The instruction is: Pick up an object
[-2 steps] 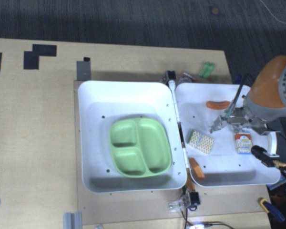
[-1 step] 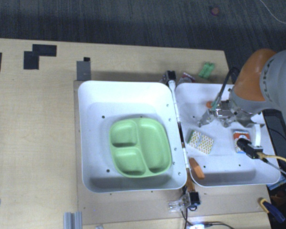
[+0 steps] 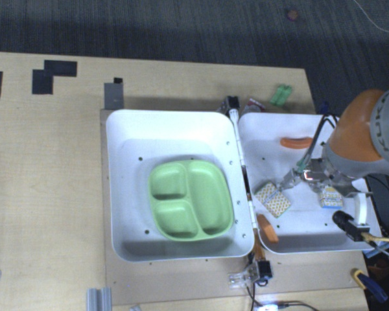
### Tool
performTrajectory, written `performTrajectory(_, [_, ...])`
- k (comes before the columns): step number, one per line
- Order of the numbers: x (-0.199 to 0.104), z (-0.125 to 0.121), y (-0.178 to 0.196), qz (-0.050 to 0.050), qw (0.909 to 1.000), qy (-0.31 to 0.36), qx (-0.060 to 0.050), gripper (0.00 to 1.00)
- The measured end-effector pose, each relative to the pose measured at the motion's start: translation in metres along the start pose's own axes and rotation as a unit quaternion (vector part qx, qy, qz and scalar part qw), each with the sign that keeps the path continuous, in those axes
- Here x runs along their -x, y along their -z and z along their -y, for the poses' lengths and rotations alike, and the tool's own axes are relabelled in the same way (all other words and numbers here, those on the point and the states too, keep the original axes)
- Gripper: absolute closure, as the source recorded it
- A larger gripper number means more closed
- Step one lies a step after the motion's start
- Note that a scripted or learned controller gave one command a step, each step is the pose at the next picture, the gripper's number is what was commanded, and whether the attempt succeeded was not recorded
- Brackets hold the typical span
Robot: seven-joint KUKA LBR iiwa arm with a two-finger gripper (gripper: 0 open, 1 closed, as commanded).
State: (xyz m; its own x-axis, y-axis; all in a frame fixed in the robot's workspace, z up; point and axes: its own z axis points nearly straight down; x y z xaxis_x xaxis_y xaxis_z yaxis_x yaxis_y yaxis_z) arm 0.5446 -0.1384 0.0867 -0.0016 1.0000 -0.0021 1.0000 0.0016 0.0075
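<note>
Inside the right bin [image 3: 292, 238], the end effector [image 3: 297, 175], whose opening I cannot tell, hovers just right of the checkered packet [image 3: 273, 199].

The grey arm [image 3: 382, 131] with its orange band enters from the right edge, bent downward. Its gripper [image 3: 297, 175] sits low at centre-right of the frame.

The table [image 3: 45, 193] looked like pale, matt wood. Both bins [image 3: 175, 125] were smooth white plastic with a slight sheen, and the green tray [image 3: 191, 198] was smooth plastic too.
</note>
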Motion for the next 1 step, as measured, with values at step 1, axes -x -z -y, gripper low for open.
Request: performTrajectory(1, [-0.0004,-0.0023,0.0116,0.0,1.0,0.001,0.003,1.0])
